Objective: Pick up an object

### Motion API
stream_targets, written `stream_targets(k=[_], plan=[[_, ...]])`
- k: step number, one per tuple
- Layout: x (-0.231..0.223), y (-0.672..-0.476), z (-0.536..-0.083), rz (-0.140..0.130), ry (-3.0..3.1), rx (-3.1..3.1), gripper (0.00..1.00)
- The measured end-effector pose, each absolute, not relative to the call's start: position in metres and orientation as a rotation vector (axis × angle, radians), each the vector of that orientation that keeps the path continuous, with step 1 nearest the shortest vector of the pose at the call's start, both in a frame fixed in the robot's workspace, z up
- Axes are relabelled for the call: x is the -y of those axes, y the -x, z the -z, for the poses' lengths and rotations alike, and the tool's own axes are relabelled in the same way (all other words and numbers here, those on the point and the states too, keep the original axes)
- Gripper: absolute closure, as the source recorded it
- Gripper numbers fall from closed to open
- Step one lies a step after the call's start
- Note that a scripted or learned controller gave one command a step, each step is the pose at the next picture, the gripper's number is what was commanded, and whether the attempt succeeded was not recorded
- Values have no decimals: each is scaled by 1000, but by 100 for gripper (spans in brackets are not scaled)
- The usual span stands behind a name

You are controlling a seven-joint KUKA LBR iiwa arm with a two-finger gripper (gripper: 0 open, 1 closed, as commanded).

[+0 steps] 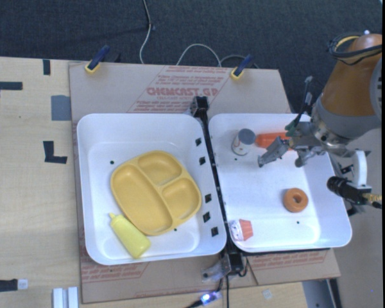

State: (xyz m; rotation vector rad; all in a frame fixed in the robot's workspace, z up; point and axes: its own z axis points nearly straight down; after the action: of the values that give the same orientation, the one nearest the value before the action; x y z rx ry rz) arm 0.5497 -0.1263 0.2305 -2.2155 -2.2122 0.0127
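Cardboard-covered bench (173,88) carries two white bins side by side, with dark carpet beyond.

Task object is unspecified; the nearest candidate is the orange block (267,139), lying in the right bin (327,236) near its far wall, just beside the gripper (290,153). The gripper hangs over that bin's far right area, its two fingers (272,153) spread apart and nothing between them: released, holding nothing. No pick is made yet.

Other items in the right bin: a small grey-capped can (242,140) just left of the block, a donut (296,199) toward the near right, and a small red-and-white piece (242,230) at the near left corner. The left bin (90,133) holds a yellow divided tray (155,191) with a yellow bottle (129,235) touching its near edge.

Risks, as judged:
- Block lies close to the far wall; a descending finger may strike the wall or land on the block instead of straddling it.
- Can stands near the block; a wide approach may knock it over or push both items.
- Block appears low and flat, so a shallow closure could slip off its top.
- Whether the fingers align with the block's narrow side cannot be told.
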Motion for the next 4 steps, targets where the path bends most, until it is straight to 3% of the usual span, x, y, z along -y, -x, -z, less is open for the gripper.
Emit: stream_targets(k=[1, 4], plan=[[126, -552, -236, -2, 2219, 2222, 0], [112, -552, -86, -6, 2216, 2221, 0]])
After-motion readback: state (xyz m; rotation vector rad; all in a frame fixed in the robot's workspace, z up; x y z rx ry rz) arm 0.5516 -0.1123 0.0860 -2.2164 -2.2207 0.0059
